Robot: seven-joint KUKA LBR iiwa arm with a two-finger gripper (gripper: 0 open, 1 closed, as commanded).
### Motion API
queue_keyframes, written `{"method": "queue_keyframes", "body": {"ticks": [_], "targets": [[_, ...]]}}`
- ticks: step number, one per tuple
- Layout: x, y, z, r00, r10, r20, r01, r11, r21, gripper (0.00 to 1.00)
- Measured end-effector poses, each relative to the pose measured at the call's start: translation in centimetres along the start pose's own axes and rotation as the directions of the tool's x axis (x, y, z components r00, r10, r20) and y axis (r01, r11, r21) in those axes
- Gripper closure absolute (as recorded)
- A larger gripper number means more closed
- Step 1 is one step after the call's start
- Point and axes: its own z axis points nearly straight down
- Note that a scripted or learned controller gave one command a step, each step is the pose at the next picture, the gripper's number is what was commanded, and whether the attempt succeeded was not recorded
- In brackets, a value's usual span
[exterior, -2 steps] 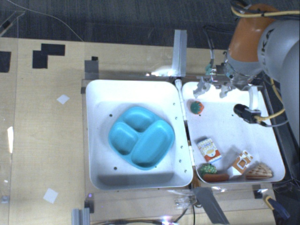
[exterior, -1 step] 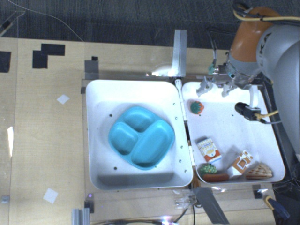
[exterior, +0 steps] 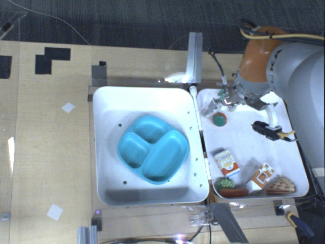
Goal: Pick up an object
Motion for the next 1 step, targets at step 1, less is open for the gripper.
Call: {"method": "queue_keyframes", "body": {"ticks": [1], "targets": [[-0.01,0.31,-1.3,1.0,-0.002,0.005,0.002,1.0,-0.011,1.0]]}}
